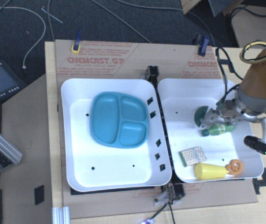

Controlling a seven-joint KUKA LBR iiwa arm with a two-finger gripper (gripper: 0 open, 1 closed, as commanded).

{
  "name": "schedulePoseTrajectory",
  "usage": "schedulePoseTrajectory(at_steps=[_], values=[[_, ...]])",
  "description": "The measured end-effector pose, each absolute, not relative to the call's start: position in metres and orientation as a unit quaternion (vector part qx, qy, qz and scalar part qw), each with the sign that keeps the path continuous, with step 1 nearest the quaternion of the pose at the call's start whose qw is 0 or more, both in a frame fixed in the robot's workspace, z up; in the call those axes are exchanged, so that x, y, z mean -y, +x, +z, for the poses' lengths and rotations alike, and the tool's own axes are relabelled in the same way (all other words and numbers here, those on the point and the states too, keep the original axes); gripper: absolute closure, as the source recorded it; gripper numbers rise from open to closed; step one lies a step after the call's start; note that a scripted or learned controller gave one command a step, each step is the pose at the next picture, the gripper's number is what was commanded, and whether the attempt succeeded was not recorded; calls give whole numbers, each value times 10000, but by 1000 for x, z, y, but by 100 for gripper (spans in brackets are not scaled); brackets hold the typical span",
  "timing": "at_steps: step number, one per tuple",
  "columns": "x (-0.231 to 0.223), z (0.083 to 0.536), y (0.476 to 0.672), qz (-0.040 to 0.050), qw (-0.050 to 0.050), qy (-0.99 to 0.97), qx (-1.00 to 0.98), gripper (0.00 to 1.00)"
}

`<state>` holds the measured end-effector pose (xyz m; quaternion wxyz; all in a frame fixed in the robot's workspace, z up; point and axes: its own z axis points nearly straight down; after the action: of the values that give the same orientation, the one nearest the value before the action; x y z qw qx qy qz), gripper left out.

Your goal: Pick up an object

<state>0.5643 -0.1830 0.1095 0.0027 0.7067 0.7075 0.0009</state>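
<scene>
1. My claw is low in the right bin, right of frame centre, over a green bottle; open or closed, I cannot tell.
2. A dark green round piece sits just left, touching or nearly so. Risk: I catch both, or nudge one aside.
3. The bottle lies on its side; it may roll from a poor pinch.
4. The yellow toy and patterned card lie lower, apart.

grey arm, orange band, metal gripper
</scene>
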Motion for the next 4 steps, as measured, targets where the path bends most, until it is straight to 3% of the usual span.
schedulePoseTrajectory(at_steps=[1, 2, 4], values=[[185, 125, 567, 32, 81, 7070, -7071, 100], [187, 169, 567, 14, 23, 7069, -7073, 100], [186, 288, 574, 20, 35, 7066, -7076, 100]])
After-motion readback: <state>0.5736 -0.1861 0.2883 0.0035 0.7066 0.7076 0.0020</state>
